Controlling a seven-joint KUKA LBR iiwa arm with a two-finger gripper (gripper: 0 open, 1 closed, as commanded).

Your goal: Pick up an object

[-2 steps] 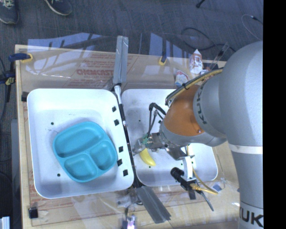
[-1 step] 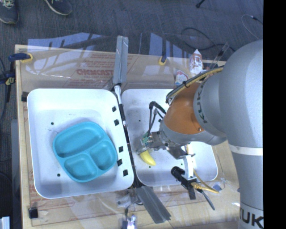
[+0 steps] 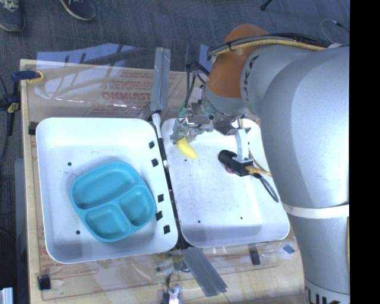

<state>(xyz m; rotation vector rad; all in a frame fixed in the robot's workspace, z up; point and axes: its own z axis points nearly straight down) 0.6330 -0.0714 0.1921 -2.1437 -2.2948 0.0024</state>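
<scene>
Floor: dark grey carpet (image 3: 136, 24), beyond the tool (image 3: 183, 135).
Footwear: two shoes (image 3: 77, 7) on the carpet, far left of the tool.
Furniture: pale wood worktop (image 3: 107, 279) under a clear printed sheet (image 3: 89, 89).

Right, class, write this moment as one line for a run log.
gripper: far-left corner of right bin | yellow banana-shaped object: beside it, grasp unclear | left bin: blue divided plate

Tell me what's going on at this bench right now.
The grey KUKA arm reaches in from the right over the right bin. Its gripper hangs at that bin's far left corner, right above a small yellow banana. The view does not show whether it has hold of the banana. The left bin holds a blue divided plate, well away from the arm.
</scene>
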